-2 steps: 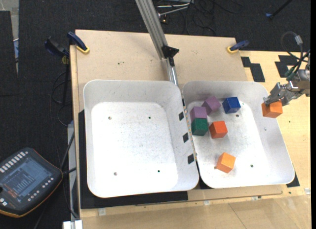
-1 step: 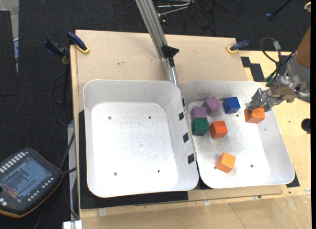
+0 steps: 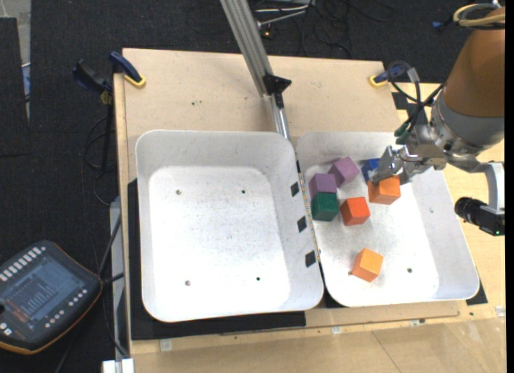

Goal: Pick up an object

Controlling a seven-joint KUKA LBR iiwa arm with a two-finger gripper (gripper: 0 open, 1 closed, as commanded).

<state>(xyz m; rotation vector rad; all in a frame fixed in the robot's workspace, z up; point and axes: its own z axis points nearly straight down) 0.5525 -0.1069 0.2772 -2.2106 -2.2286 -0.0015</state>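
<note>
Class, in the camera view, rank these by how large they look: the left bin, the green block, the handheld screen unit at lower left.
1. Left bin, by far the largest.
2. Handheld screen unit, partly cut off by the frame edge.
3. Green block, smallest.

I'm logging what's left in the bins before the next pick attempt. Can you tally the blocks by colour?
Purple: 2
Green: 1
Orange: 3
Blue: 1, partly hidden by the gripper
Total: 7 blocks, all in the right bin
</note>
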